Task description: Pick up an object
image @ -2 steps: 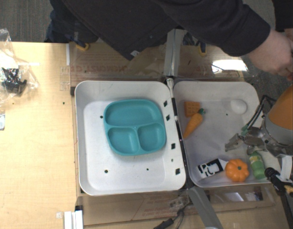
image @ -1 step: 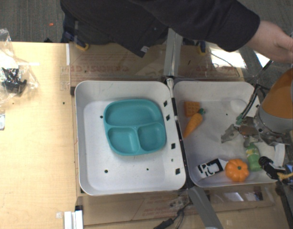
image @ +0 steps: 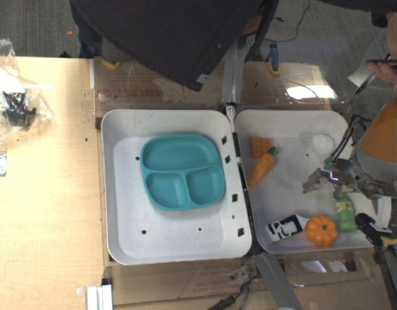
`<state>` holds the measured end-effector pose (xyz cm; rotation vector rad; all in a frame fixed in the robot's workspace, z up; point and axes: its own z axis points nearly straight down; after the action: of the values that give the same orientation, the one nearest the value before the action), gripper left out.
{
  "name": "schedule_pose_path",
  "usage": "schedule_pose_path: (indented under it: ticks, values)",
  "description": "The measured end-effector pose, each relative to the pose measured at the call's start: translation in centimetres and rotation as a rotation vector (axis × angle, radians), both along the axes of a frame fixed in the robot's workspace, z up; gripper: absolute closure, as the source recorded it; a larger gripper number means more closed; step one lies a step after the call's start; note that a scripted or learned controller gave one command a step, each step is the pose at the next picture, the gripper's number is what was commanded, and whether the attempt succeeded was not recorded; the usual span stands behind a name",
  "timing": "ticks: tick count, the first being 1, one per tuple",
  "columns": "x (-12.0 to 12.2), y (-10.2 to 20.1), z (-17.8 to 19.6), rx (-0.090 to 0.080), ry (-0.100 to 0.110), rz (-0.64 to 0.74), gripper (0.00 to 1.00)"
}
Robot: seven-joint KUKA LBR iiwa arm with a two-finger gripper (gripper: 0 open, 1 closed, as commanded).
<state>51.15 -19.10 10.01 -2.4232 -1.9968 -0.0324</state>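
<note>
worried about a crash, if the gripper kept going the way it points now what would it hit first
Most likely the bare floor of the right bin: the gripper points left and down. The carrot lies farther along; depth is unclear.

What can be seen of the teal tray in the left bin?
The teal tray is a rounded-corner divided plate, plastic by its look, with one wide compartment at the far side and two smaller ones at the near side. It lies flat and face up, slightly rotated, near the middle of the left bin. All three compartments hold nothing, and only the bin floor touches it.
</note>
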Motion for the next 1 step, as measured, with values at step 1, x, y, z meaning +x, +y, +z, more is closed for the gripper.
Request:
schedule_pose_path:
  ticks: [1]
  values:
    - [0.69,-0.14,-0.27,0.001,0.003,-0.003,0.00]
